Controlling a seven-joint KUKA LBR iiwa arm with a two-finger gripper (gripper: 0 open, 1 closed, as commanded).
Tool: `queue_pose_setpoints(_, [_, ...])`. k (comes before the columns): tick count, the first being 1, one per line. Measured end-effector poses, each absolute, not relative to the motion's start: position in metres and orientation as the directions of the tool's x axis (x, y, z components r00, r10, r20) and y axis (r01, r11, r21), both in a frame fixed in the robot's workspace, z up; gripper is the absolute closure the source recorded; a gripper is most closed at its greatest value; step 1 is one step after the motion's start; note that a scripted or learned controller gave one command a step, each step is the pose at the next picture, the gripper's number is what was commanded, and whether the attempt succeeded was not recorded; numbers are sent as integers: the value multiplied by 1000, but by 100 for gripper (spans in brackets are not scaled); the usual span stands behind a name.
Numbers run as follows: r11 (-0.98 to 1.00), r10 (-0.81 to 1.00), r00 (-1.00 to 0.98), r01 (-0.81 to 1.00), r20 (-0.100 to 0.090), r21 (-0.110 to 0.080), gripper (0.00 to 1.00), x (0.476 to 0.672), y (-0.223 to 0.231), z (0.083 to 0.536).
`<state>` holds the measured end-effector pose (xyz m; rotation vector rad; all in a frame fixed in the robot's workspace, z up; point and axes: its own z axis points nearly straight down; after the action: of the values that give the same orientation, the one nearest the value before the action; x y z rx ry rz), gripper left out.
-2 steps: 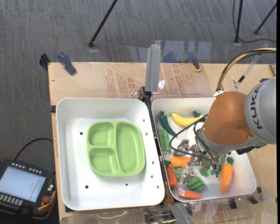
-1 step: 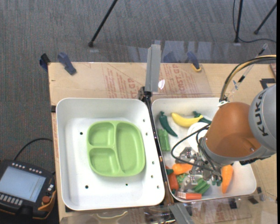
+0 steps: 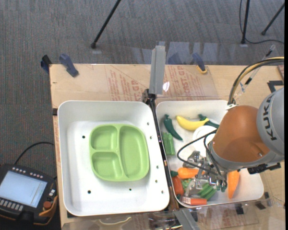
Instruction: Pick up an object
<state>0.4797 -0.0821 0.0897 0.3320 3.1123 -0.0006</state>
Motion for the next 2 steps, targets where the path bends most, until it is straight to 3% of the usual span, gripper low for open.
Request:
queue_pose_setpoints(1, [951, 309, -951, 309, 2, 0, 0, 489, -81, 86])
queue_pose_setpoints(2, [873, 487, -873, 487, -1, 1, 0, 476, -84, 87])
